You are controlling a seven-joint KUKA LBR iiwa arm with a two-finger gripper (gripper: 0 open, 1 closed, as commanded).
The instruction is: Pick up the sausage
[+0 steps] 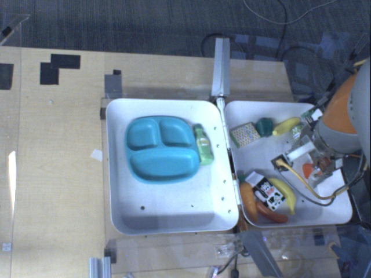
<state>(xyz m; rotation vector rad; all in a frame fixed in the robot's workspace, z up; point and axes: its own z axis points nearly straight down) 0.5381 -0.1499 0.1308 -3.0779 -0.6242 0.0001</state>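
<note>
The sausage point(271, 214) is a reddish-brown link lying along the front wall of the right bin point(330, 213). It is partly tucked under a black-and-white box point(269, 193) and a banana point(287, 194). An orange item point(248, 197) lies just to its left. My gripper point(313, 165) hangs over the right part of the same bin, to the right of and behind the sausage, apart from it. A small orange-red thing point(308, 170) shows right at the gripper's tip; whether it is held is unclear.
At the back of the right bin lie a patterned box point(244, 134), a dark green object point(265, 126) and a second banana point(287, 126). The left bin point(168, 207) holds a blue divided plate point(161, 149) with a green bottle point(203, 145) beside it. Cables loop below the wrist.
</note>
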